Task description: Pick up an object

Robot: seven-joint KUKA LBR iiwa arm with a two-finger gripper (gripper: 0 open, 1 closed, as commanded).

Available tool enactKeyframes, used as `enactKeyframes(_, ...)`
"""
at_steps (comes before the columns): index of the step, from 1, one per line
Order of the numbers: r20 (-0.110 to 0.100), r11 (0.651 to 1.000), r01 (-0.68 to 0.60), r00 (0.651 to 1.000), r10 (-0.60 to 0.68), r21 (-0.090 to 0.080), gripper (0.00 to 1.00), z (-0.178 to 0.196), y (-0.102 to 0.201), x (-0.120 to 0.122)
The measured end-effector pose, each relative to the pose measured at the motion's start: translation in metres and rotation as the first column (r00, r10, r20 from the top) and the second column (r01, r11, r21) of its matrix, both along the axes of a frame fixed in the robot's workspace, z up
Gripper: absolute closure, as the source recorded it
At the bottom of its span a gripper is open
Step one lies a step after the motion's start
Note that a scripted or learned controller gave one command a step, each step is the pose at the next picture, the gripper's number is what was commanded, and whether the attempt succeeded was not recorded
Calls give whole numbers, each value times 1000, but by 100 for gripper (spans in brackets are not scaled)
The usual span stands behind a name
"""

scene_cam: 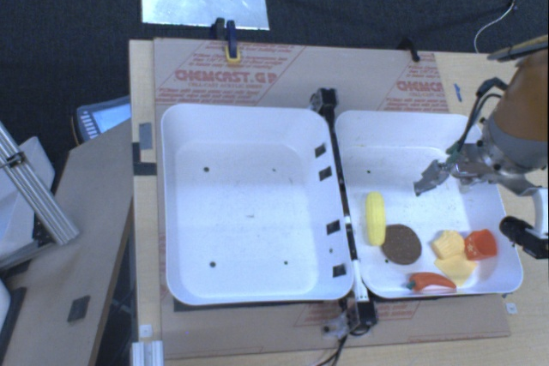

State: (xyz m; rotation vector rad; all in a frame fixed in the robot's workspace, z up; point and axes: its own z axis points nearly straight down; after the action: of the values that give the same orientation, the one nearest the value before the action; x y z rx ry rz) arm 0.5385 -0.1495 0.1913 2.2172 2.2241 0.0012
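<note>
The bench carries two shallow white bins side by side. The left bin (pixel 180 210) has nothing but small dark holes in its floor. The right bin (pixel 403 133) holds all the objects, and they lie together in its near part.

A yellow piece shaped like a corn cob (pixel 376 219) lies upright in the view, close to the divider between the bins. Just beside it, to the right and a little nearer to the camera, lies a round brown disc (pixel 401 243). Further right there are pale yellow pieces (pixel 450 255), which look like cheese, and a red piece (pixel 481 244) touches them on their right side. In front of them, at the near wall of the bin, lies a small orange-red object (pixel 431 282) that looks like a carrot or a pepper.

The arm comes in from the right, and its orange band is at the right edge of the view. The gripper (pixel 429 179) hangs over the middle of the right bin, pointing to the left. It is above and to the right of the corn piece, well apart from it, and nothing is between its fingers. From this view I cannot tell if the jaws are spread or pressed together, because the tip is small and dark
</note>
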Motion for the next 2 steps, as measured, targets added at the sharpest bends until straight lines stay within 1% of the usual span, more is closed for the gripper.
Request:
enactKeyframes(1,-12,1000,1,1000,0,5,0,-98,40,-54)
enactKeyframes(2,8,1000,6,1000,-6,-1,0,-103,-32,-49)
